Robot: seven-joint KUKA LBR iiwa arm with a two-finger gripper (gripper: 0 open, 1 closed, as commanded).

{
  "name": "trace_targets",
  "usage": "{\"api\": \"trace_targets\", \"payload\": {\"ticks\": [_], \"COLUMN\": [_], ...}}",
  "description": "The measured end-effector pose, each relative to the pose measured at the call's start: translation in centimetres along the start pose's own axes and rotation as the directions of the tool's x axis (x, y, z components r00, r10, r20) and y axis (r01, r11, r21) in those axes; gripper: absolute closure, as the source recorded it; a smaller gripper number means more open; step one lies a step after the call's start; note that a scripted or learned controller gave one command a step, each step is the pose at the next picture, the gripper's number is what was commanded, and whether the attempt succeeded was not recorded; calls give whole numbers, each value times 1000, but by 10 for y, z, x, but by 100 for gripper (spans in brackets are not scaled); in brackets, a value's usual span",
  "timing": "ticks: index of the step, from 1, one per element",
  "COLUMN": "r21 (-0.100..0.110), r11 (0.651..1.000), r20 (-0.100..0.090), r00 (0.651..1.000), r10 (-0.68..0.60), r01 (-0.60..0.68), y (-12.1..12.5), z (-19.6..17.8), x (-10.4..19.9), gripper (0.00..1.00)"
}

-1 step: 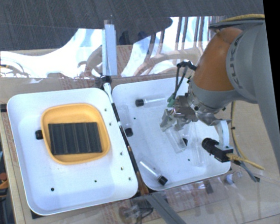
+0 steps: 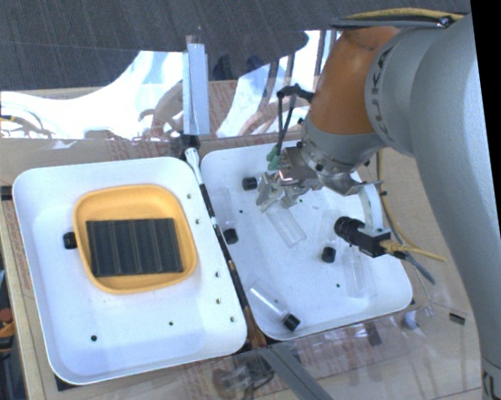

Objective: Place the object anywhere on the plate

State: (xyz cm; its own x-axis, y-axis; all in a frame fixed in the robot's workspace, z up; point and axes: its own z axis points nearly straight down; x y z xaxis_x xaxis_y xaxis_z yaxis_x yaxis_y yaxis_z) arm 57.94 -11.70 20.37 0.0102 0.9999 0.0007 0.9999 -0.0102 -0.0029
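Yellow rounded plastic plate (image 2: 127, 201) sits in left white bin (image 2: 52, 294) as drop target; dark ridged rectangular slab (image 2: 135, 246) lies on it. Small black cube (image 2: 328, 254), prob. the object, lies loose in right white bin (image 2: 323, 299). Gripper (image 2: 278, 184) hangs low over that bin's far part, wrist angled down from right. Grip state: can't tell.

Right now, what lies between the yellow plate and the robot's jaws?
In the camera view, past the yellow plate come the left bin rim, the right bin rim beside it, then a small black piece on the right bin's floor.
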Motion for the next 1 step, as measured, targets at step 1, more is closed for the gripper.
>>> {"api": "trace_targets", "payload": {"ticks": [1], "r21": [2], "r11": [967], "r20": [-1], "r00": [967], "r10": [-256], "r01": [256], "y": [14], "z": [12], "x": [40], "gripper": [100]}}
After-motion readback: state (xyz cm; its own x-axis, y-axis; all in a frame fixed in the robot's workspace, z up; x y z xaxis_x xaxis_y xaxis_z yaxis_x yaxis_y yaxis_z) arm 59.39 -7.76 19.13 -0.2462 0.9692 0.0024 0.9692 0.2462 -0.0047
